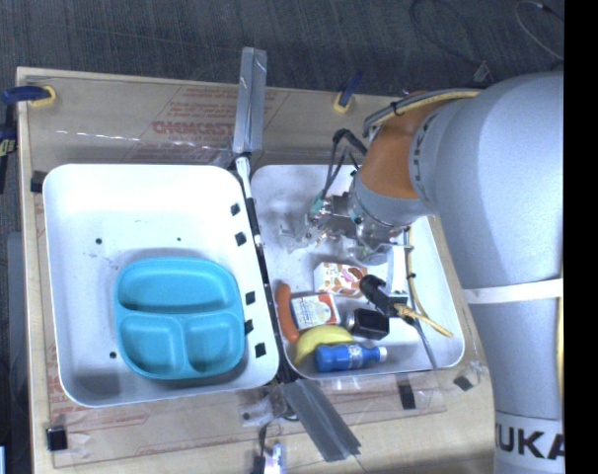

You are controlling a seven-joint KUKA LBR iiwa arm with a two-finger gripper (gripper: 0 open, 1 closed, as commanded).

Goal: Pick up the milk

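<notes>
Checked the frame against the task. Found the milk (314, 311) (small white carton with an orange label, best guess at this resolution) lying in the right bin (447, 309), toward its near left side, just beside an orange carrot-like piece (283, 309) and touching or nearly touching a yellow fruit (324, 339). Noted a second small carton (338, 276) just behind it, a blue bottle (349, 355) along the near wall, and a black item (370, 321) to the right. Located the hand (340, 223) low over the far half of the same bin, near the cartons but apart from the milk. Could not tell whether wide or narrow (metalwork too cluttered, partly under the wrist). Saw nothing gripped in it. Spotted a blue tray (176, 314) in the left bin (72, 205), not relevant here. Judged progress as early: hand in the correct bin, not yet over the milk, no contact, no grasp, no lift. Left to do, by this reading: shift toward the near left, descend on the carton, close, raise clear. Flagged crowding as the risk (carrot piece and fruit tight against the carton, little room either side).
</notes>
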